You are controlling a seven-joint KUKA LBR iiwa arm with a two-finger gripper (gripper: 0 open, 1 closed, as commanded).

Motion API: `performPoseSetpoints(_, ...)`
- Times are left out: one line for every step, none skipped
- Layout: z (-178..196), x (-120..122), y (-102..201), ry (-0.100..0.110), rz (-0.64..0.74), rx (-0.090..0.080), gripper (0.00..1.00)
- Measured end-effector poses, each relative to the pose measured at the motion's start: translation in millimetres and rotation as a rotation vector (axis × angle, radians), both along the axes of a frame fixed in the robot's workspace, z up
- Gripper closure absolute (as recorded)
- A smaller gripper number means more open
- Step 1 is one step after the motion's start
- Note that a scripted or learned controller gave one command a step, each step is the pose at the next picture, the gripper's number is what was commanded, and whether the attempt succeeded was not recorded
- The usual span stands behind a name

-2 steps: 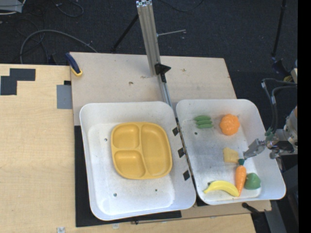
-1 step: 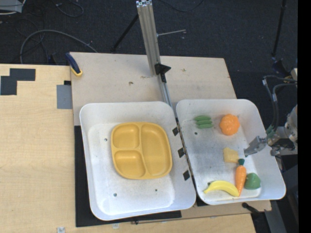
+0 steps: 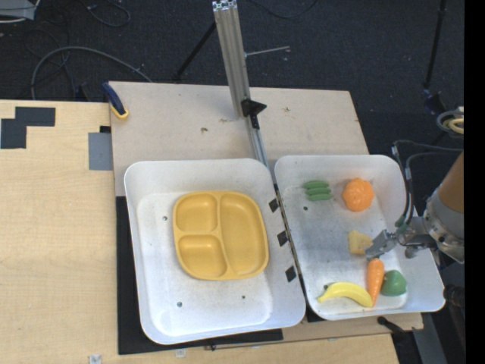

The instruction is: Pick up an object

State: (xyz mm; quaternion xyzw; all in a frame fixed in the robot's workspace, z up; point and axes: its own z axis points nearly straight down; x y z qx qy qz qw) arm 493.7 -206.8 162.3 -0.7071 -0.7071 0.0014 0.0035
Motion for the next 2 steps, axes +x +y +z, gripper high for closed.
performPoseSetpoints(-44,-3,4,-0.001,0.0,0.0,0.0)
performPoseSetpoints(-74,-2,4,-0.005,0.0,-0.002,0.0)
